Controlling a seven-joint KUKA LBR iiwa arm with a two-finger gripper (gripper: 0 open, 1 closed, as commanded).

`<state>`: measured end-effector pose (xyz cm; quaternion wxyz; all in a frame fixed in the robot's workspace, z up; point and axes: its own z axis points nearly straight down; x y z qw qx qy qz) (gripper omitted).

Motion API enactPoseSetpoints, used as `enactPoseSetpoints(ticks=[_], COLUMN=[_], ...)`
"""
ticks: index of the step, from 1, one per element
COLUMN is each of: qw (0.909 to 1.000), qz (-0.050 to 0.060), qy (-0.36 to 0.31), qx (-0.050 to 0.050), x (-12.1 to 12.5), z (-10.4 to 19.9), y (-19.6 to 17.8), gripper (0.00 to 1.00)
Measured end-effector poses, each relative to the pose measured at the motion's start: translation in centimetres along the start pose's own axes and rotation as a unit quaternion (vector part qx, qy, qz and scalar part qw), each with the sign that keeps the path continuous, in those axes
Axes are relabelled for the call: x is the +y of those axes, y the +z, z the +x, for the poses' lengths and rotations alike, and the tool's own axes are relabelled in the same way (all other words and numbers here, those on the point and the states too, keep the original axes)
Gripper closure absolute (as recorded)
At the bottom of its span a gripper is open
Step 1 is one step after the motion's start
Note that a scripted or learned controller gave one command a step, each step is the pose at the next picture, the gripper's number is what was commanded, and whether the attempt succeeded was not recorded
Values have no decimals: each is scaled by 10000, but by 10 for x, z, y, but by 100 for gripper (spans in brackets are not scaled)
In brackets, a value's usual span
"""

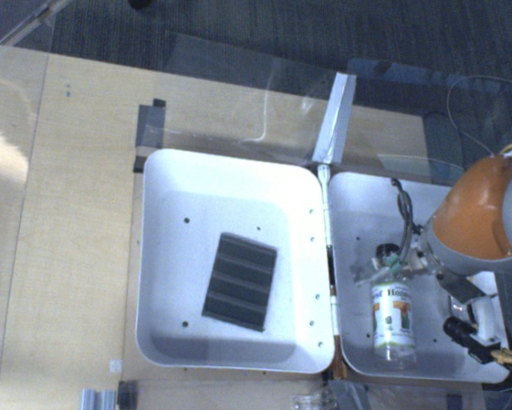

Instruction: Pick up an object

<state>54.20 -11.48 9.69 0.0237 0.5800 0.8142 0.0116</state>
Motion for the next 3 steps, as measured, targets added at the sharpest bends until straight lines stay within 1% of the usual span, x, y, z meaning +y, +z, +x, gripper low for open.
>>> enactPoseSetpoints(ticks=[1, 2, 3], qw=[9988, 9989, 9994], qz=[173, 139, 191], qy=[454, 443, -255], qx=[91, 84, 116], x=[51, 54, 122], z=[-5, -6, 19], y=[10, -1, -84], gripper=[0, 100, 100])
